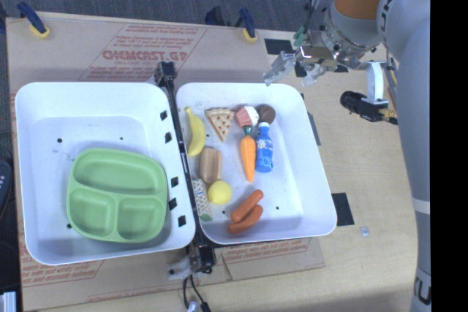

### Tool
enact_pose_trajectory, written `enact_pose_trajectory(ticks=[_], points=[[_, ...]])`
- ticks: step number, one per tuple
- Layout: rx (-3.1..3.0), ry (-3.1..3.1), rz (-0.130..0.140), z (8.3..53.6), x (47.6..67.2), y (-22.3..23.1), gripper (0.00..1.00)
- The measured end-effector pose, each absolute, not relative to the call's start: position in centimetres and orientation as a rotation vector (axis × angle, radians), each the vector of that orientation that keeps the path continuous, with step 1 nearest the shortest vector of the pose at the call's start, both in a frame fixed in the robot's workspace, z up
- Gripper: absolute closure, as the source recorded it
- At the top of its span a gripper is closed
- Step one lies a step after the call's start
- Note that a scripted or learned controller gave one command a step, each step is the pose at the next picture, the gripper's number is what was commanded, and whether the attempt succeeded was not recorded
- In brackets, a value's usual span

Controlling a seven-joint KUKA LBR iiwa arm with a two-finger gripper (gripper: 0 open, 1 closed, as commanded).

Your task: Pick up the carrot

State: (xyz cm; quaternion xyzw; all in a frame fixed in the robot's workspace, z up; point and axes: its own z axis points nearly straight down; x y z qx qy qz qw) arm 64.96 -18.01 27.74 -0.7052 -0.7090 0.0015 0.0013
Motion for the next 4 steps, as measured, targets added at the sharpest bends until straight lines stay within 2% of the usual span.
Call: enact_pose_trajectory(ticks=[1,2,3,4], points=[[-2.191,-2.245,0.004,9.1,53.2,-16.4,0.0],[-2.345,-2.097,0.006,9.3,57.1,-11.5,0.0],[-2.335,-2.098,0.006,10.2,57.1,-11.3,1.0],[-2.609,-1.745,0.005,13.5,56.4,-10.1,1.0]])
